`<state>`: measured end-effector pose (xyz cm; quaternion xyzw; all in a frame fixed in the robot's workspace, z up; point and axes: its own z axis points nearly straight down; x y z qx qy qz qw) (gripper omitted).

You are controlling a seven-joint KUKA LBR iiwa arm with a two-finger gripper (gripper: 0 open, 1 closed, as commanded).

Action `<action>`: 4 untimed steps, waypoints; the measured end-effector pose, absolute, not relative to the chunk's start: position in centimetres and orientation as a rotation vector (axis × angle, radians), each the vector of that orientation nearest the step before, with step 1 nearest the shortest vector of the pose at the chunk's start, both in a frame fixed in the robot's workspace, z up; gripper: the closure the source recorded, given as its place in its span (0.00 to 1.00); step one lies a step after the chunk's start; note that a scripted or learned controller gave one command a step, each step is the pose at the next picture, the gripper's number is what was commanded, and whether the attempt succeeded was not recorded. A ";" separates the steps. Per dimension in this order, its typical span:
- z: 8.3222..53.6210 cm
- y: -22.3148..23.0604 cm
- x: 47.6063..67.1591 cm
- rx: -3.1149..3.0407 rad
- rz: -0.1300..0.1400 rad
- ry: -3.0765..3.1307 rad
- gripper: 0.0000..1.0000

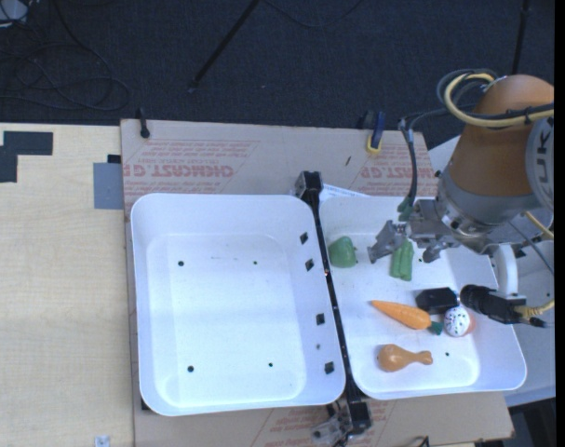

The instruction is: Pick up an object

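Your right bin (505, 375) is holding a toy carrot (402, 314), a tan gourd (403, 358), a green lump (343, 251) and a green cylinder (401, 261). The gripper (400, 240) is hovering at that cylinder; you cannot tell how its jaws are standing. A spotted ball (457, 321) is sitting beside the carrot.

- Even, fairly bright overhead light; the two shallow white plastic bins (228, 214) look almost washed out.
- Shadows are soft and short, tucked close under the small objects.
- The dark carpeted floor (263, 54) at the top stays dim.
- Slightly soft and grainy throughout; fine detail smears.
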<state>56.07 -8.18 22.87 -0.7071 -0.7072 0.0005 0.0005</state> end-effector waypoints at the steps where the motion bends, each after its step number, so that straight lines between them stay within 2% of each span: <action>1: 23.8 -8.2 56.1 -2.220 0.003 -2.219 1.00; 2: 35.0 -2.3 56.0 -2.217 -0.013 -2.234 1.00; 3: 40.4 1.2 56.1 -2.217 -0.003 -2.227 1.00; 4: 54.6 10.2 56.7 -2.214 -0.020 -2.238 1.00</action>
